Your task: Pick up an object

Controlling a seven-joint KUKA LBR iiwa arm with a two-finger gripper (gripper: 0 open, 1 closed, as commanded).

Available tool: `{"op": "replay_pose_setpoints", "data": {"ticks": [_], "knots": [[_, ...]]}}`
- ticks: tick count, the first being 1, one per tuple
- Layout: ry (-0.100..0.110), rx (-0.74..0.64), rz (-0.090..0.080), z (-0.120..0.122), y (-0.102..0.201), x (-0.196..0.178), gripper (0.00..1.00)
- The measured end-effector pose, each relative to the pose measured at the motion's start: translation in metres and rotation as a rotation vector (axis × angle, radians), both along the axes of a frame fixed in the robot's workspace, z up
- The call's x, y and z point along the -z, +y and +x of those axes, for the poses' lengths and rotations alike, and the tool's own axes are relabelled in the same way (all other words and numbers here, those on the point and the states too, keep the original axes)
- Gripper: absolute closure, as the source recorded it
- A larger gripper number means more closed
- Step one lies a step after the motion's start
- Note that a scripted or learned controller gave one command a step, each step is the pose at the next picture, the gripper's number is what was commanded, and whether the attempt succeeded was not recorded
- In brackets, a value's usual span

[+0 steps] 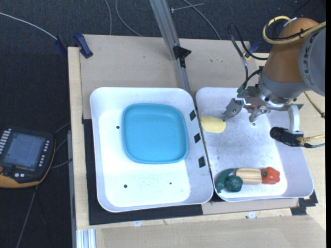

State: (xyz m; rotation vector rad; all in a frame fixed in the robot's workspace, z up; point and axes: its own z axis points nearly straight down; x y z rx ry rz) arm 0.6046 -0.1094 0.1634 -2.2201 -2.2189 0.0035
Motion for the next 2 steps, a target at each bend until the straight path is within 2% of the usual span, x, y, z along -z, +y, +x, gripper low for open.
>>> {"op": "replay_pose_setpoints", "data": {"ticks": [1, 2], "knots": [[0.001, -0.001, 0.0, 0.002, 0.005, 0.061, 0.0], [-0.005, -0.001, 0.0, 0.004, 0.004, 0.048, 1.0]]}}
